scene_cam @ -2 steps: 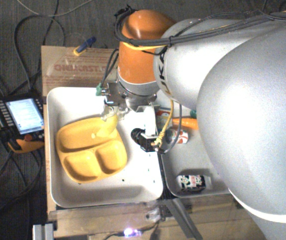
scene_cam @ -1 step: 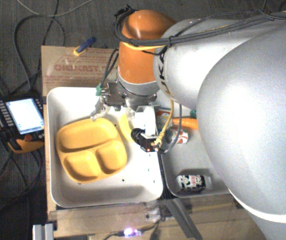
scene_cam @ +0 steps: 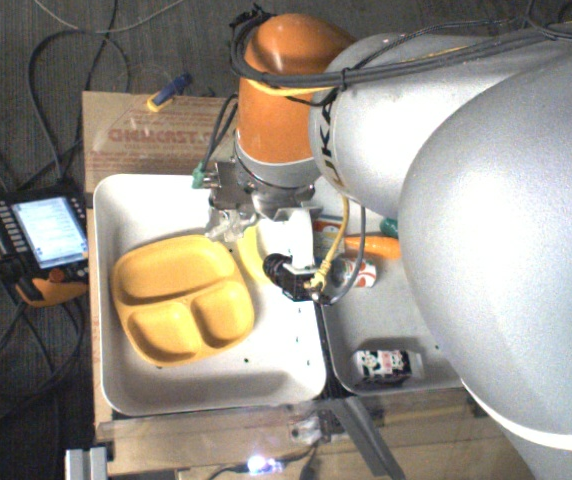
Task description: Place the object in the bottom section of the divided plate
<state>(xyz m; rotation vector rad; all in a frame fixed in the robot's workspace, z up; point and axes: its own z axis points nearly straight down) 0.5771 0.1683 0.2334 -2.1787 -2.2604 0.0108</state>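
A yellow divided plate [scene_cam: 181, 308] is seen in the left white bin [scene_cam: 116, 388], lying a little turned, with one long section along its upper side and two smaller sections along its lower side. All three sections of the plate look bare. The grey arm [scene_cam: 466, 198] with its orange band [scene_cam: 281, 88] is reached in from the right and covers most of the right bin [scene_cam: 341, 373]. The gripper [scene_cam: 228, 223] is held low over the left bin, just at the upper right corner of the plate; whether it is open or closed cannot be told, and no object can be made out in it. Which thing is the object of the task cannot be told with certainty. In the right bin, an orange carrot-like thing [scene_cam: 374, 249] is partly seen under the arm, a red and white item [scene_cam: 363, 274] lies just below it, and a small dark package [scene_cam: 386, 364] lies near the lower edge. A black cable part [scene_cam: 284, 273] hangs at the wall between the two bins. A handheld control pad [scene_cam: 38, 233] with a lit screen is placed on the floor left of the bench.
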